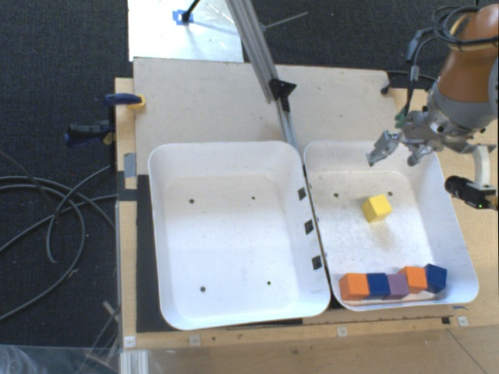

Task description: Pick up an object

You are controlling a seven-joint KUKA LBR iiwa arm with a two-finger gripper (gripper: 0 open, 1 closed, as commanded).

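Observation:
A yellow cube lies alone in the middle of the right bin. Along that bin's front wall sits a row of blocks: an orange one, a blue one, a purple one, another orange one and a dark blue one. My gripper hangs over the back of the right bin, up and to the right of the yellow cube. Its two grey fingers are spread apart with nothing between them.
The left bin stands beside the right one, their walls touching. A slanted metal pole crosses the board behind the bins. Clamps and cables lie off the bench's left side.

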